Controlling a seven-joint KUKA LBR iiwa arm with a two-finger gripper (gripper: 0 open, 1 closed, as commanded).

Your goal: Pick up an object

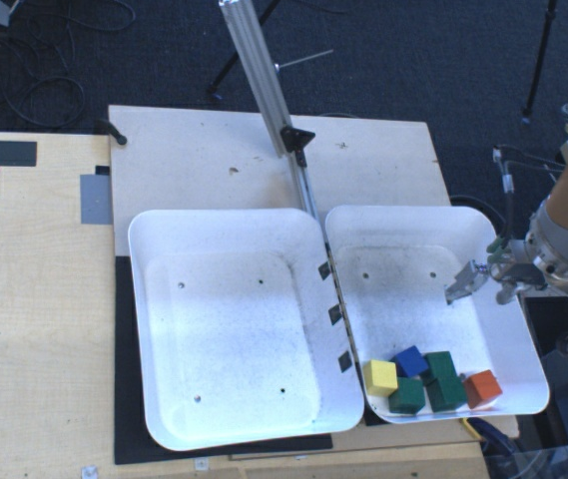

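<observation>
The hand point(478, 279) hangs over the right edge of the right bin point(403, 233), its grey fingers point(460, 285) pointing left into the bin. They look spread, with nothing between them.

Well below the hand, toward the bin's near edge, lies a tight cluster of small blocks. A yellow cube point(381, 376) sits furthest left of the hand's line, a blue block point(410, 360) beside it, and two dark green blocks point(428, 380) in the middle. An orange-red block point(482, 388), almost straight beneath the hand, closes the row. All have blunt, matte faces. The left bin point(164, 238) lies far to the hand's left on the counter point(34, 297).
</observation>
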